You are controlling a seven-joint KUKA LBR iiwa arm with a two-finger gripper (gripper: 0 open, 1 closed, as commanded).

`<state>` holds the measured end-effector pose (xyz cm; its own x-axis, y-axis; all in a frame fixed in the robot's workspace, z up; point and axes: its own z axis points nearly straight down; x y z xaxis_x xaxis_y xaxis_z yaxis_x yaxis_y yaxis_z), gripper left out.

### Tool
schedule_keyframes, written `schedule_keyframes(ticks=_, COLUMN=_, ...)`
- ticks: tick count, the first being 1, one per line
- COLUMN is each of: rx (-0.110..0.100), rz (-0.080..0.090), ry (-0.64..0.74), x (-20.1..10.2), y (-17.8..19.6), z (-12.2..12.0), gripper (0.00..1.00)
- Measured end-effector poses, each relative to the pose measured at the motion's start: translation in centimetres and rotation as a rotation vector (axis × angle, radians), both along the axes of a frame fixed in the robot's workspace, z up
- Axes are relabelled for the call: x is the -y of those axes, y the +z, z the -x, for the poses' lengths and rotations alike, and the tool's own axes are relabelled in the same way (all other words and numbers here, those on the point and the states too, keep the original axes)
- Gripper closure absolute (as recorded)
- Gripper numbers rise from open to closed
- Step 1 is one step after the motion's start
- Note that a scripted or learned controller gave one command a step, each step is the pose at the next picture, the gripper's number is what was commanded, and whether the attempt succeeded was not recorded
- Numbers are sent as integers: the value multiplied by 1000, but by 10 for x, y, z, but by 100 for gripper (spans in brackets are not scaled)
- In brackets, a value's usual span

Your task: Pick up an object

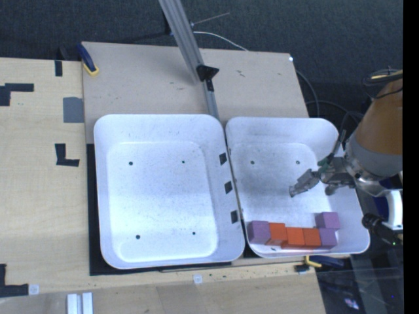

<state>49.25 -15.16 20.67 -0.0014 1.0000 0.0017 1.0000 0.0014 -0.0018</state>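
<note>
End effector (pixel 300 188) hangs over the right bin (pixel 275 133), can't tell its grip; purple and orange blocks (pixel 294 235) sit just below it.

You're looking down on a pale wooden counter (pixel 39 195) over dark carpeted floor (pixel 281 15), with a slanted aluminium rail (pixel 182 31) crossing it.

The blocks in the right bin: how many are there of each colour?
Purple blocks: 3, at and.
Orange blocks: 3, at and.
Total: 6, all along the near wall of the right bin.
</note>
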Motion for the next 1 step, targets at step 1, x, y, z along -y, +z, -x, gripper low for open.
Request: schedule_keyframes(ticks=1, rx=4, rz=1, ry=2, x=-15, y=39, z=10, gripper=0)
